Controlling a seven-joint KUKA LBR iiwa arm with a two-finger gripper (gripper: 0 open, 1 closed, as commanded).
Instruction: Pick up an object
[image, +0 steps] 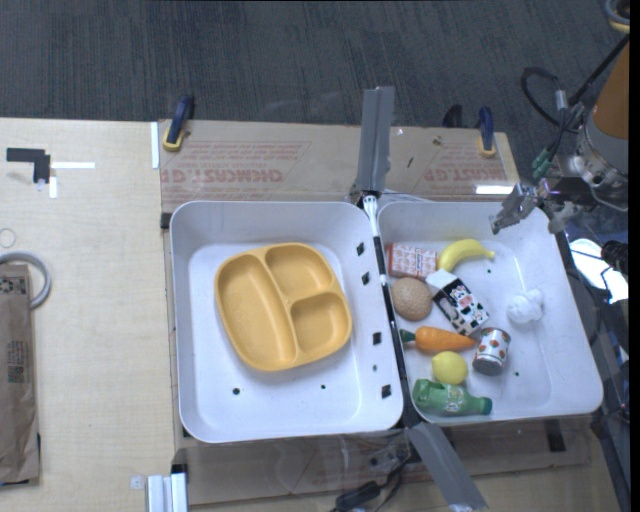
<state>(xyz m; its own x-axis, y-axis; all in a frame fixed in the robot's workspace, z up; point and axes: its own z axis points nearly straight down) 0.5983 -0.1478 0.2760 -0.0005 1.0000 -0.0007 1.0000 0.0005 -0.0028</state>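
**A:** In the camera view, you see the gripper (515, 208) hanging over the far rim of the right bin (575, 345), at its upper right corner. It sits above the bin rather than down among the things, which I take to mean no object has been chosen for contact yet. Whether the claw is released or clenched, you cannot tell from here; it is too small and dark against the cables.

**B:** And where are the candidates?

**A:** All in that right bin, crowded toward its left side. The banana (465, 253) lies nearest the gripper, beside a pink-and-white box (411, 260). Below them are a brown round roll (411, 297), a black-and-white carton (458, 303), a carrot (443, 340), a small can (491, 351), a lemon (450, 368) and a green bottle (452, 399). A white crumpled lump (525, 307) sits apart, toward the right.

**B:** Why does that matter to you?

**A:** The lump and the banana have open floor around them, so I judge them easier grabs. The left bin (195, 330) holds a yellow divided plate (284, 305), likely just the other sorting side.
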